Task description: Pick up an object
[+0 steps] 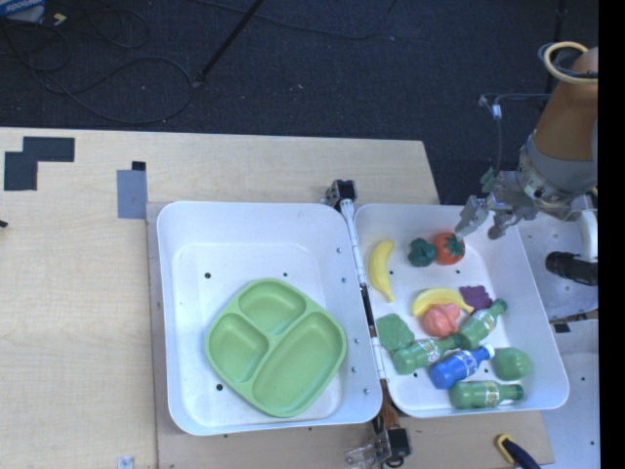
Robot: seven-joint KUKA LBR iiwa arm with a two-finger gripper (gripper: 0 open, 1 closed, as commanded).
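Observation:
The right bin [542, 291] holds several toy items. Among them are a yellow banana [380, 268], a dark green broccoli [422, 252], a red tomato [449, 247], a purple piece [476, 296] and a blue bottle [457, 366]. My gripper [485, 220] hangs over the bin's far right part, just right of and above the tomato. Its fingers are spread open with nothing between them.
In the left bin [181, 262] lies a green divided plate [278, 345]. More green bottles [486, 393] and a green block [395, 331] crowd the near half of the right bin. A metal clamp [342, 193] sits where the bins meet at the back.

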